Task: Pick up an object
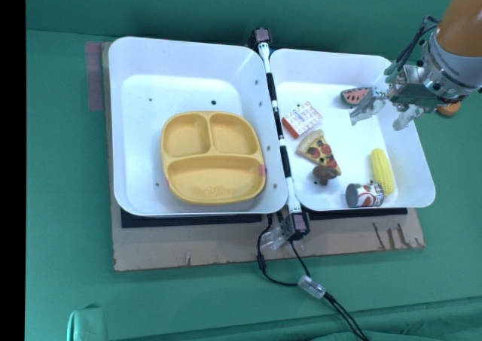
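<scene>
In the right bin (413, 195) lie a watermelon slice (356, 95), a red-and-white carton (302, 118), a pizza slice (319, 147), a small brown piece (325, 175), a corn cob (382, 169) and a small can (364, 195). My gripper (384, 111) hangs over the bin's far right part, just right of the watermelon slice. Its two fingers (364, 108) stand apart with nothing between them. Behind the wrist, an orange object (449, 109) peeks out at the bin's right rim.
The left bin (135, 68) holds a yellow three-compartment plate (213, 156). A black-and-white bar (274, 110) runs between the bins, with a cable (301, 275) trailing off the front. Both bins rest on a cardboard sheet (188, 253) on green cloth.
</scene>
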